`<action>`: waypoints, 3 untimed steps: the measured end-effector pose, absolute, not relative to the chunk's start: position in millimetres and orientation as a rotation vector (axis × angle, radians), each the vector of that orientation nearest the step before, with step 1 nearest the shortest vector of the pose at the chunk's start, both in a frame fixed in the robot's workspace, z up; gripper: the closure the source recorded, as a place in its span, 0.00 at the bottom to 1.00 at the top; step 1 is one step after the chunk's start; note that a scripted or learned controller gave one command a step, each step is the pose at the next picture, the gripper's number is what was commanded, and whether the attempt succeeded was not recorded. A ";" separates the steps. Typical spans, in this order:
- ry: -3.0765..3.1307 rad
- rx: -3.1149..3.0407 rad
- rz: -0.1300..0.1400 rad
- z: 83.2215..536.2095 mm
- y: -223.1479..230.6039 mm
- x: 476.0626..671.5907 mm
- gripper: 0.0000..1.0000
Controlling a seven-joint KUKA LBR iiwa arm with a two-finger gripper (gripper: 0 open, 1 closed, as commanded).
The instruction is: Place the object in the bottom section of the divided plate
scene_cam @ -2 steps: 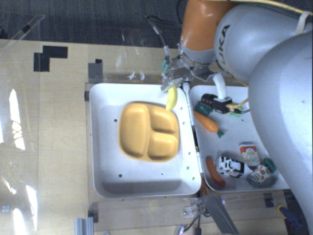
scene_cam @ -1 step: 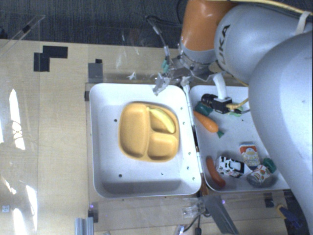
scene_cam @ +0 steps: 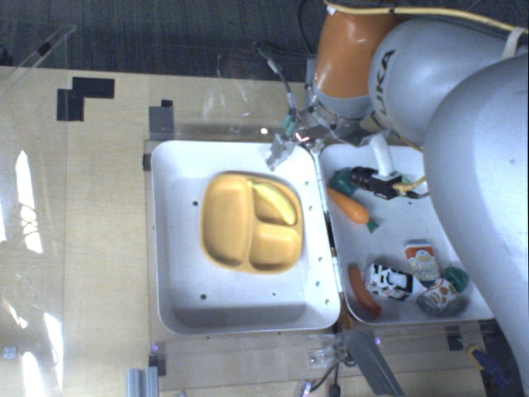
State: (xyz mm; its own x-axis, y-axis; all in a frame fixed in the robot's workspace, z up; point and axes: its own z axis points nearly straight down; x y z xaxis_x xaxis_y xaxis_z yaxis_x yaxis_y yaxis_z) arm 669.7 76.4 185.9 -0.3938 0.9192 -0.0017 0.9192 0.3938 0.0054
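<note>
A yellow divided plate (scene_cam: 250, 222) lies in the left white bin (scene_cam: 178, 246), with one long section on its left and two smaller ones on its right. A paler yellow-green shape (scene_cam: 277, 206) shows in the upper right section; I cannot tell whether it is an object or a shine. My gripper (scene_cam: 279, 149) hangs over the back right corner of the left bin, just beyond the plate's far edge, with nothing visible in it. An orange carrot (scene_cam: 350, 207) lies in the right bin (scene_cam: 388, 313), to the right of the gripper.
The right bin also holds a red sausage (scene_cam: 364, 292), a black-and-white cow-patterned carton (scene_cam: 390, 281), a small labelled pot (scene_cam: 421, 262) and a grey-green item (scene_cam: 443, 293). The big grey arm covers the right bin's far side. The wall between the bins runs below the gripper.
</note>
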 end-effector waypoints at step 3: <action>2.783 1.443 0.008 259.7 116.0 669.8 0.00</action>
